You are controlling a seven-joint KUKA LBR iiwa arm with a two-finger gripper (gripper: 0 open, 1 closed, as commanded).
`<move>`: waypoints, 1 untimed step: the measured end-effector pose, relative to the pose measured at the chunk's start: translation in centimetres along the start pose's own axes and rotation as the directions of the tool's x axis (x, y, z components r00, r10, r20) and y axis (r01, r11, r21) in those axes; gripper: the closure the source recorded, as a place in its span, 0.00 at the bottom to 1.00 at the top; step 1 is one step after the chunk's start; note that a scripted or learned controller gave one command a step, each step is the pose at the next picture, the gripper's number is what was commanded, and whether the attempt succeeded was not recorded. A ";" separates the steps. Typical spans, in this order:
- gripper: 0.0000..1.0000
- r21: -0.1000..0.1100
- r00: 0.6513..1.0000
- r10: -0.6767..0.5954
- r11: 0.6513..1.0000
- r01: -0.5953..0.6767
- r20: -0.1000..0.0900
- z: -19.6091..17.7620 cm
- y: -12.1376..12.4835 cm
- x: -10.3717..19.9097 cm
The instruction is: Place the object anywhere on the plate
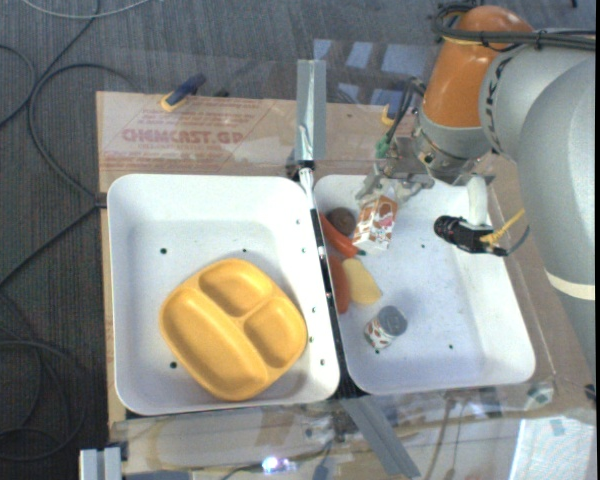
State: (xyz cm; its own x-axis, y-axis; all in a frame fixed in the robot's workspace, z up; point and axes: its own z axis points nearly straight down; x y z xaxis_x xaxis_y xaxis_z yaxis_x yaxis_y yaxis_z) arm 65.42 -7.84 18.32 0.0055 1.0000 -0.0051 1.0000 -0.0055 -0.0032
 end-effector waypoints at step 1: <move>1.00 0.001 0.985 0.171 0.985 -0.171 -0.004 -4.1 -2.6 6.2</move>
